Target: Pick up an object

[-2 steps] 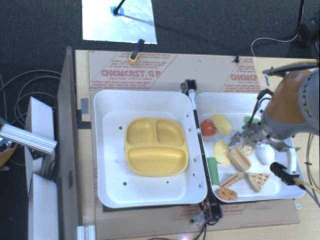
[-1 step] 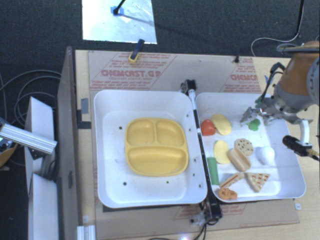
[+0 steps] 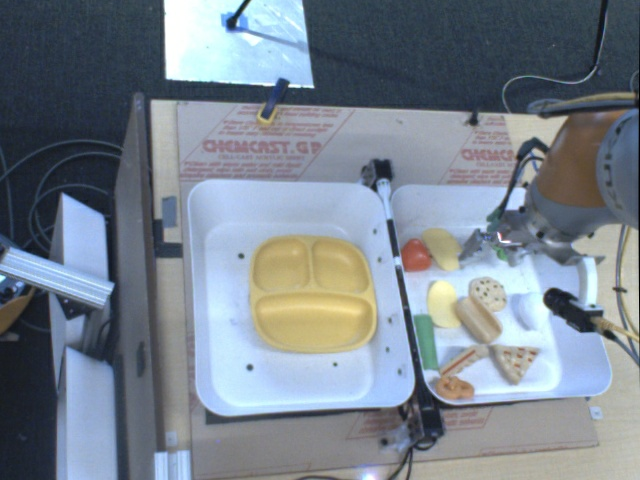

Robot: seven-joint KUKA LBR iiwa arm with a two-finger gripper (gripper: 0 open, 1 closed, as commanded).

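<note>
Here the end effector [image 3: 497, 238] is hovering low over the right bin [image 3: 590, 368], just beside the yellow lemon-like piece [image 3: 441, 247] and red tomato [image 3: 416, 256]; how wide it is standing cannot be told; it is best centring squarely over one piece, avoiding the bin's dividing wall.

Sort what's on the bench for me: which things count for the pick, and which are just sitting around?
For the pick:
gripper
tomato
lemon
cookie
hot dog
pizza slice
pretzel
right bin

Just lying about:
yellow divided plate
left bin
cables
</note>
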